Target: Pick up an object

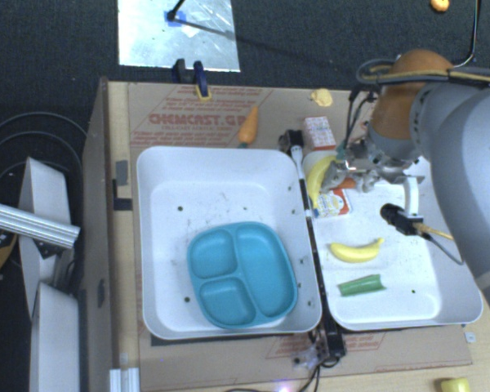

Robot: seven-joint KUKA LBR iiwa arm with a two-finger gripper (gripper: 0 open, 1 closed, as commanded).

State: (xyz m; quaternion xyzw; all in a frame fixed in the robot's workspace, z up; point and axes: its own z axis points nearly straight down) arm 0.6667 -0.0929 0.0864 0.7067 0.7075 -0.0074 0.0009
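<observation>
Arm enters from right of frame; gripper (353,172) sits low over upper part of right bin (453,305), near a banana (317,178) against the divider and a small red-and-white packet (333,203); whether anything is held, or how wide it stands, cannot tell. A second banana (357,251) and green pepper (361,284) lie free mid-bin, blue tray (241,274) in left bin. Judgement: settle squarely over one item, avoid the cluttered wall, lift straight.

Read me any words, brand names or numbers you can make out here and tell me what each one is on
"CHEMCAST GP", red print, slightly blurred: brown cardboard sheet under the two white bins.
Small red and white carton behind the right bin: print too small to read.
Flat white and orange packet in the right bin: print too blurred to read.
</observation>
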